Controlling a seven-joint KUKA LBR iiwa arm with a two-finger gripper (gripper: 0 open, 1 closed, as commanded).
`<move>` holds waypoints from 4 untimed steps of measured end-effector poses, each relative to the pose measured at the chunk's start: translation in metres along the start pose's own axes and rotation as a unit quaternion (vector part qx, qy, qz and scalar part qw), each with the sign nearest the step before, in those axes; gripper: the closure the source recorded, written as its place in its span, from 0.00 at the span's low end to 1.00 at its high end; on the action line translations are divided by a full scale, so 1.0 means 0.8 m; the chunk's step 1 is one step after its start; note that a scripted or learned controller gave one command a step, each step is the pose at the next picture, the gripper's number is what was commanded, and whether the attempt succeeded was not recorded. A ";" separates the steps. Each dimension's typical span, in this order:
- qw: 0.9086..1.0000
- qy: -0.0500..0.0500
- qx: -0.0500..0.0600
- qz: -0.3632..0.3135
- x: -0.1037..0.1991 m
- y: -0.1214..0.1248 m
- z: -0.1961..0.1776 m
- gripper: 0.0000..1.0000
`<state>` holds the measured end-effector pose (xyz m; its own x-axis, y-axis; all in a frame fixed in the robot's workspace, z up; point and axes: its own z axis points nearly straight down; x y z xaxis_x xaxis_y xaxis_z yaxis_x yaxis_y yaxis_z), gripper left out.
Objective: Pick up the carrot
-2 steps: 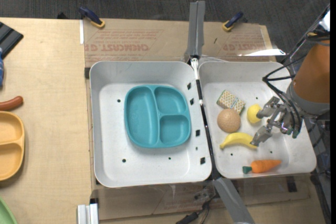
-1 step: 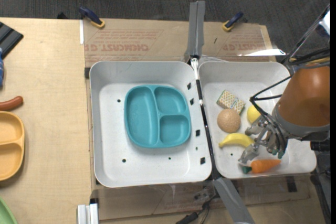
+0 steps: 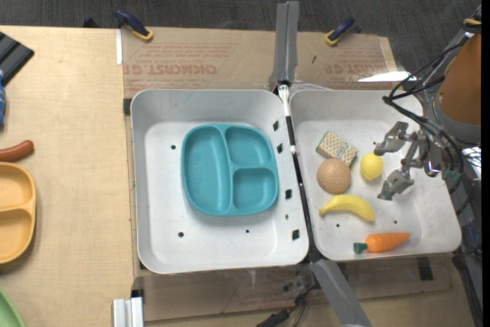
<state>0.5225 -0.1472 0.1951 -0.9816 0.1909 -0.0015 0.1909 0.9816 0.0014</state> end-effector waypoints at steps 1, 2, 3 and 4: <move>0.997 -0.007 0.001 -0.075 0.037 -0.032 0.125 0.00; 0.999 -0.001 0.000 0.035 0.044 0.022 0.059 0.00; 0.998 -0.001 0.000 -0.056 0.007 0.060 -0.027 0.00; 1.000 -0.002 0.001 0.008 0.045 -0.010 -0.224 0.00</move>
